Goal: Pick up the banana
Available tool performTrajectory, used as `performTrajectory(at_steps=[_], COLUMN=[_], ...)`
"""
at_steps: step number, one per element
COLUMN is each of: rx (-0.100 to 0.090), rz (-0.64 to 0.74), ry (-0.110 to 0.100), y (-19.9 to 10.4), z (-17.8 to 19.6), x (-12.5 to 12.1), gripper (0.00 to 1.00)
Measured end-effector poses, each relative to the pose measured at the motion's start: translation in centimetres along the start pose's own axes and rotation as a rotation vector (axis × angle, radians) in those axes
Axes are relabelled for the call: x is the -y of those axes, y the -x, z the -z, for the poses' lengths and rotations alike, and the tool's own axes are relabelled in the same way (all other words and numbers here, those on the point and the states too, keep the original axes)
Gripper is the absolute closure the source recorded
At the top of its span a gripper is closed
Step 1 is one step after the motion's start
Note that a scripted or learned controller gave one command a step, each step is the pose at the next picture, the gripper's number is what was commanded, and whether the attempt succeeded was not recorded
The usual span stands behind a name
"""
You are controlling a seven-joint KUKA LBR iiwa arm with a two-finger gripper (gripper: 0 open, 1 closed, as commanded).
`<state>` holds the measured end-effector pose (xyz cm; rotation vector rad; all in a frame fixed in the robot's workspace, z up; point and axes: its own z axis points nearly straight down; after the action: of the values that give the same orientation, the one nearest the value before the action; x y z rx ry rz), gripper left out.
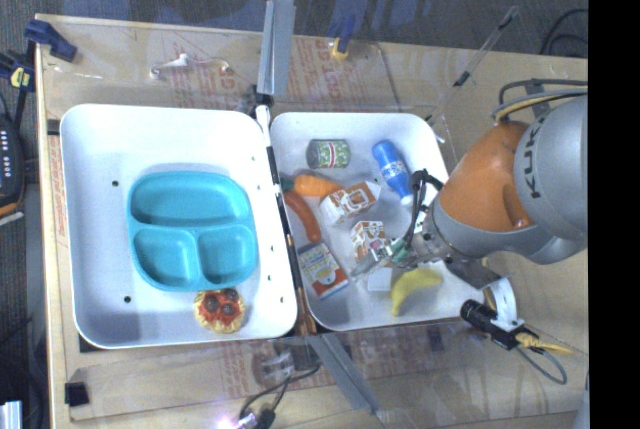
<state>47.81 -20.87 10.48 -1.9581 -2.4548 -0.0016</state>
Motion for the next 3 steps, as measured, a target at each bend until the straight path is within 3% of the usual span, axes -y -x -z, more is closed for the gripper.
performTrajectory(at_steps=[2, 3], rx=[-0.001, 0.002], rz=[0.007, 0.327], ry=[-0.002, 0.0], y=[0.0, 0.1], z=[-1.3, 0.5], x=[0.1, 0.1], gripper=[0.0, 0.0])
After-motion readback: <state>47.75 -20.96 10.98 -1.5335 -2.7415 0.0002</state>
